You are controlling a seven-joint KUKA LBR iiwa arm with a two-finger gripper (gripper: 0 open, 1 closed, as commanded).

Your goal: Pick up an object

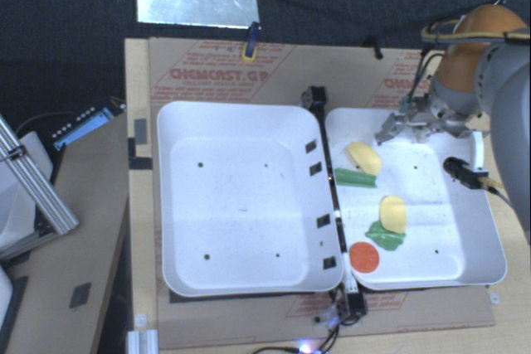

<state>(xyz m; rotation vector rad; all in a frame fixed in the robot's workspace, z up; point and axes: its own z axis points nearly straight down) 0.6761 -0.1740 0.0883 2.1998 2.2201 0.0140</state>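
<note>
My arm's hand [397,128] hovers over the far end of the right bin [477,257], fingers spread apart and gripping nothing.

Just beside the hand lies a pale yellow piece [363,157], touching a green stick [354,177]; nearer me sit a second yellow piece [393,213] on a green leaf shape [385,239] and a red disc [364,258]. The left bin [178,261] shares the worktop [274,66].

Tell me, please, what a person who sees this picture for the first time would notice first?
Probably the bright items in the right bin: two yellow pieces, two green pieces and a red disc near its left side. Next, the grey arm's hand hovers over that bin's far edge.
</note>
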